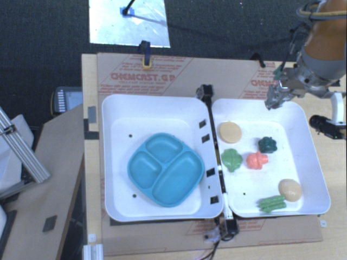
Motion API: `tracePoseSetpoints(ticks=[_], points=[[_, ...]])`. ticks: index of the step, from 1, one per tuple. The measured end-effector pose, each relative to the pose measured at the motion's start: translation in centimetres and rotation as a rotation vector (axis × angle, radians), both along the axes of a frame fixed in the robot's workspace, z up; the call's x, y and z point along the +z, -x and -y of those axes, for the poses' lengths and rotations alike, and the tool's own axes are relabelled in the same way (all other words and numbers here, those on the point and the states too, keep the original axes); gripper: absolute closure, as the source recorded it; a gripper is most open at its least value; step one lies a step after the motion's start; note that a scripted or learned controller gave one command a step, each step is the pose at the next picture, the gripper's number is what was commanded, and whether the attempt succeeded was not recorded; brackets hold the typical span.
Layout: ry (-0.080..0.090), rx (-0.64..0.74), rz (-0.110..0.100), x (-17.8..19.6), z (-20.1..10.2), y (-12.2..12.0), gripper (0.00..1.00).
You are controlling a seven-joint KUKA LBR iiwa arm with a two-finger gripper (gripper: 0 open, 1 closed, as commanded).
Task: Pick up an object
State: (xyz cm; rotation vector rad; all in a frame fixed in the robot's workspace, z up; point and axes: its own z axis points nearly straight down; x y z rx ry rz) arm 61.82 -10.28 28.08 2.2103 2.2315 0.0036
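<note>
Gripper [274, 101] hovers over the right bin's [309, 145] far rim; you cannot tell its opening. Below it lie a tan disc [230, 132], dark green piece [267, 144], and orange piece [257, 161]. Your arm is cut off at right.

Six small toy foods [257, 160] lie in right bin [312, 145].

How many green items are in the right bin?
3: light green piece near the divider, dark green piece toward the right, green pod at the front edge. None seem hidden.
</note>
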Motion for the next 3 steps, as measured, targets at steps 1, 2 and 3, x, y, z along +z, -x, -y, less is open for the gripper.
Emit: tracePoseSetpoints(ticks=[1,2,3], points=[[0.0,0.0,0.001,-0.1,-5.2,-1.3,1.0],[-0.001,0.0,-0.001,-1.9,-10.6,-1.0,1.0],[-0.002,0.001,0.001,-2.3,-16.5,-2.1,1.0]])
